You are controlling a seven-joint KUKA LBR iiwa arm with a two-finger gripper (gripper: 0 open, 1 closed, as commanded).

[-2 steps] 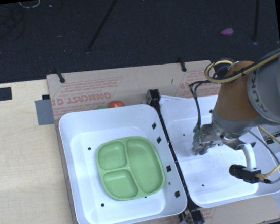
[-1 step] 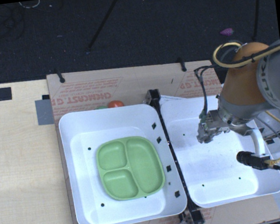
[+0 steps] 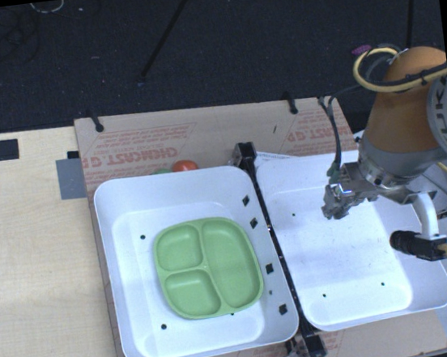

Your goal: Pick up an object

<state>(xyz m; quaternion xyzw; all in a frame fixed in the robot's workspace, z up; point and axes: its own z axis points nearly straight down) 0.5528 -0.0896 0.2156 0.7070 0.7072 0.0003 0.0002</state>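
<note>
A light green plate (image 3: 208, 266) with three compartments lies flat in the middle of the left white bin (image 3: 124, 219). My gripper (image 3: 335, 203) hangs low over the upper middle of the right white bin (image 3: 347, 276), pointing down and to the left. Nothing shows under or beside its tip except the bin's white floor. The grey arm with its orange band (image 3: 410, 108) reaches in from the right edge above the right bin.
A small red-orange thing (image 3: 184, 166) peeks out just behind the far rim of the left bin, on the cardboard sheet (image 3: 202, 140). A black divider (image 3: 265, 233) runs between the two bins. Pale bench surface (image 3: 32, 272) lies to the left.
</note>
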